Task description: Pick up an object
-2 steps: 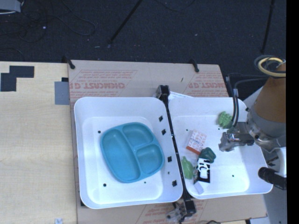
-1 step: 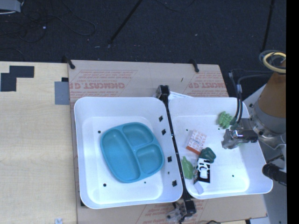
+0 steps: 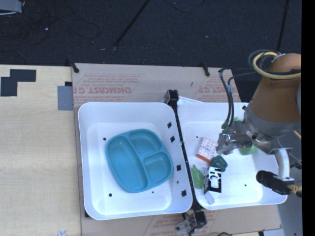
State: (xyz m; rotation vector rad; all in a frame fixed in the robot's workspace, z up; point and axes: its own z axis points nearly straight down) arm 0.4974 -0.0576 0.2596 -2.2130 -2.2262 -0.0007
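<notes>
Closest to us stands the grey arm [image 3: 275, 102], its orange band bulking over the right side of the scene as it reaches down into the right bin [image 3: 246, 193]. Next in size we see the left bin [image 3: 93, 127], which holds a blue divided plate [image 3: 139, 159] lying flat near its middle, three compartments facing up. Between the two bins runs a black clamp bar [image 3: 178, 146]. We find the gripper [image 3: 230, 140] low over the right bin's inner area, but we cannot tell how its jaws stand, since the wrist hides them. Just beside it lies a small orange-and-white packet [image 3: 206, 149], with a dark green object [image 3: 219, 162] below that. A black-and-white item [image 3: 214, 179] and a light green piece [image 3: 198, 177] sit near the bin's front-left corner.
</notes>
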